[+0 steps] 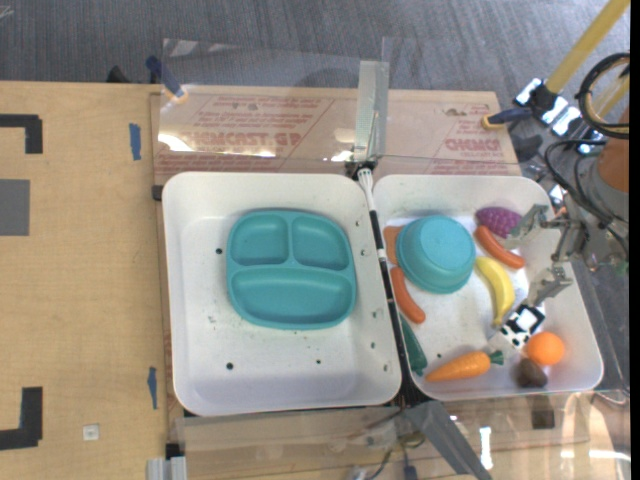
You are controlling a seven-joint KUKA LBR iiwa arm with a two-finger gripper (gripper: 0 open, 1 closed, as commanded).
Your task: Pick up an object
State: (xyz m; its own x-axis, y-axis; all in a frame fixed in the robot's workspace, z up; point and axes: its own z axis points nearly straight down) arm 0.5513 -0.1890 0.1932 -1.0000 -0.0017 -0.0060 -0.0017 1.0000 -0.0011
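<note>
Nearest me, the carrot (462,366) lies untouched below the banana (497,285). My gripper (548,253) hangs right of the banana, fingers spread, pinching nothing; no pick yet.

Bench (70,268): light plywood surface, black tape marks and short blue tape strips near left side. Two shallow white bins rest directly on it, side by side, inner edges touching. Left bin (190,368) sits toward centre; right bin (585,353) toward right edge. A clear plastic sheet (260,128) with red print lies just behind both bins.
</note>
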